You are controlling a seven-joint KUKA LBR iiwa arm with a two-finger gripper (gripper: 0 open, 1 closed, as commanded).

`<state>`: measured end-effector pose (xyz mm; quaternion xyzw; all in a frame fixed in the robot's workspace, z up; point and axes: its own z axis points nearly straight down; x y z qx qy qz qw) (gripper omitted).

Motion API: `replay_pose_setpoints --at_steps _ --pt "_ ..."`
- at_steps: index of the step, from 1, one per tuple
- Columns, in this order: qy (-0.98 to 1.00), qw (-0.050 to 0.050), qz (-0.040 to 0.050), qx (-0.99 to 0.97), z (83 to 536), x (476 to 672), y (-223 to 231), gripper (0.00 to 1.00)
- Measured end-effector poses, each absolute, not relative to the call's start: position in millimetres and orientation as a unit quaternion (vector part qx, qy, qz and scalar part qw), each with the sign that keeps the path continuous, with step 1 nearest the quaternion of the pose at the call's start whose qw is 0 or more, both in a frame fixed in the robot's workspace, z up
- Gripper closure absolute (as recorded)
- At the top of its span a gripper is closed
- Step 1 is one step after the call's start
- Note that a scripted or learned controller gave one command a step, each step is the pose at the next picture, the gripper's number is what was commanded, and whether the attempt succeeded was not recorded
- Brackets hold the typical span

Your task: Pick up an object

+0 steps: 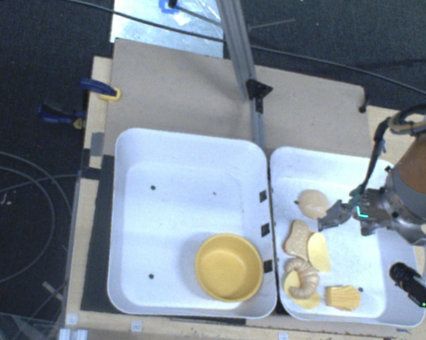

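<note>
Brown bench (208,94) bearing two shallow white plastic bins, left bin (158,165) with round yellow bowl (228,266); right bin (367,305) with pale food pieces, tan roll (313,202) just beside two-finger gripper (332,219); gripper's spread impossible to tell

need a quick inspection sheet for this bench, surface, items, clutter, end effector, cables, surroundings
surface: brown bench bearing a left bin and a right bin, side by side
job's things: yellow bowl in left bin; six pale and yellow food-like pieces clustered in right bin
clutter: blue clamps at bench's left edge
end effector: end effector low over right bin beside the topmost piece, nothing seen held
cables: black cables on the floor, left
surroundings: dark carpet, grey pole
</note>
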<state>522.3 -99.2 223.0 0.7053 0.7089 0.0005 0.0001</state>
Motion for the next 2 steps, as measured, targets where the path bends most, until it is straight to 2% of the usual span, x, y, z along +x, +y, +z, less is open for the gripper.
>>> replay_pose_setpoints --at_steps 1,2 --pt "0.709 0.000 0.0006 0.705 223 522.4 -99 0.00" --pt "0.708 -0.001 -0.0007 0.707 177 515.6 -94 0.00"
